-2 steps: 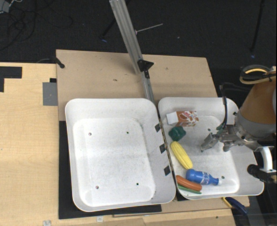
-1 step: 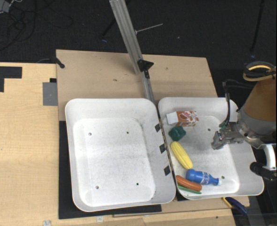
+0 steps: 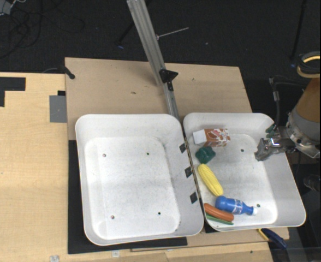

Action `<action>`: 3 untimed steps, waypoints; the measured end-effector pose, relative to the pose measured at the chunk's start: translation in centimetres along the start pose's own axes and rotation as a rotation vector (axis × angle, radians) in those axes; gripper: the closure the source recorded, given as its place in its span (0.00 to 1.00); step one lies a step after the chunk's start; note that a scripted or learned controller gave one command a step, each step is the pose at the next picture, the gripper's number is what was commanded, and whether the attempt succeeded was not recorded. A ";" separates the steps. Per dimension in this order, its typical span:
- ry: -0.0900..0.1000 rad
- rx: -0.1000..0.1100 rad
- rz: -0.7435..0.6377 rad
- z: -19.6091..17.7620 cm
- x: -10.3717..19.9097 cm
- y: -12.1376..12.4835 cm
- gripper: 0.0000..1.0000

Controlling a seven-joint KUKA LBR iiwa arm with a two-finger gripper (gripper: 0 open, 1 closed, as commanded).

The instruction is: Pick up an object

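Two shallow white bins sat side by side on the bench, the left bin (image 3: 130,179) toward the middle of the frame and the right bin (image 3: 269,201) toward its lower right. Five objects lay in the right bin, all along its left side: a small carton (image 3: 217,137) at the top, a dark green piece (image 3: 205,155) just below it, a yellow corn cob (image 3: 210,179) lower down, then a blue bottle (image 3: 235,206) and an orange carrot-like piece (image 3: 219,213) near the bottom edge. The gripper (image 3: 264,149) hovered over the right bin's upper right part, well apart from them; whether it was released or clenched I could not tell.
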State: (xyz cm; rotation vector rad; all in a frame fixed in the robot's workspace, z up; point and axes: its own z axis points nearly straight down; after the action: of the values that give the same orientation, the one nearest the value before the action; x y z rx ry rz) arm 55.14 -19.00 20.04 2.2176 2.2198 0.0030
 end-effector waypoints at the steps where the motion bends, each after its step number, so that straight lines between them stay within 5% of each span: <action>1: 0.001 0.002 0.000 -3.7 -0.1 0.1 1.00; 3: 0.004 0.005 -0.005 -4.9 10.2 2.9 1.00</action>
State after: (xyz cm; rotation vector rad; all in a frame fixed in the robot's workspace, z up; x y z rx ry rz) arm 58.05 -8.83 24.93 2.2163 2.2300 0.0019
